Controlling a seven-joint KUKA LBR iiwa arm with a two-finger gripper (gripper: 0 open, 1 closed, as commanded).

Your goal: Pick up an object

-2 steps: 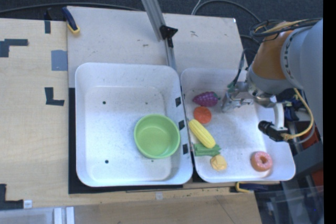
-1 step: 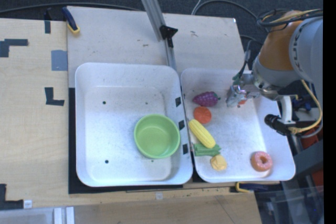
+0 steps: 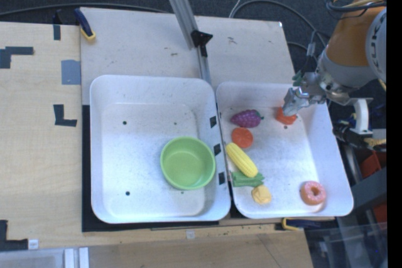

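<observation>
The tool (image 3: 294,101) sits low over the far right part of the right-hand shallow white bin (image 3: 333,160), directly above a small red-orange round toy (image 3: 286,116) that lies on the bin floor; whether it is open or closed cannot be told from this angle. The toy looks to be resting on the floor, not lifted, so by my reading the pick is at the reach-and-grasp stage: the approach is done, while closing on the toy and raising it remain.

Left of that red-orange toy lies a purple plastic grape bunch (image 3: 246,117), with an orange round toy fruit (image 3: 242,137) and a yellow plastic corn cob (image 3: 242,160) nearer the camera from it. A pink ring doughnut toy (image 3: 312,192) lies well apart from it, toward the near edge.
</observation>
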